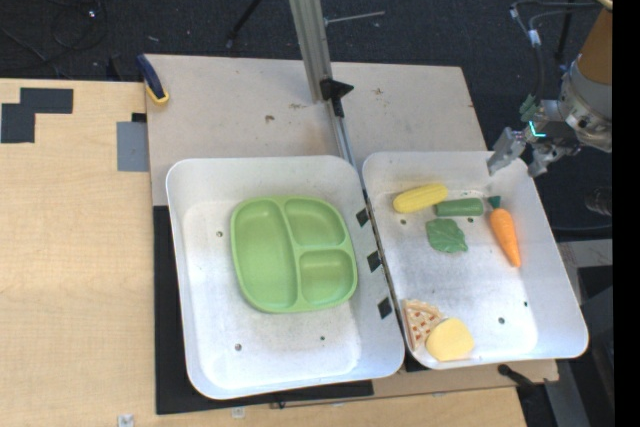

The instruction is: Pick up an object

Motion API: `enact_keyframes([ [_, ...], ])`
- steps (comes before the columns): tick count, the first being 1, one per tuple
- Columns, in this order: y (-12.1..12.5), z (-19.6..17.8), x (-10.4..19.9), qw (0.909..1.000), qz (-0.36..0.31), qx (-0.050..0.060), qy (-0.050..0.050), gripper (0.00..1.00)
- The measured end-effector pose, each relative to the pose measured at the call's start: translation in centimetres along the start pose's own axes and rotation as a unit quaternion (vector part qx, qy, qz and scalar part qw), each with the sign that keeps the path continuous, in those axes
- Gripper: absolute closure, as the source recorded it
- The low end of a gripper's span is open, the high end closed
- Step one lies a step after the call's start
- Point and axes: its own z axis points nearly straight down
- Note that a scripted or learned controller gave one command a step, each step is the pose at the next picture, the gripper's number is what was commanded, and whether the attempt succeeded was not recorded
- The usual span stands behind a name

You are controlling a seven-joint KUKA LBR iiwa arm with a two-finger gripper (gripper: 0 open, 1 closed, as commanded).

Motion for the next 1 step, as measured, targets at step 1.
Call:
enact_keyframes([
  [1, 0.06, -0.13, -0.01, 1.0000, 0.000, -0.001, 0.000, 0.00],
])
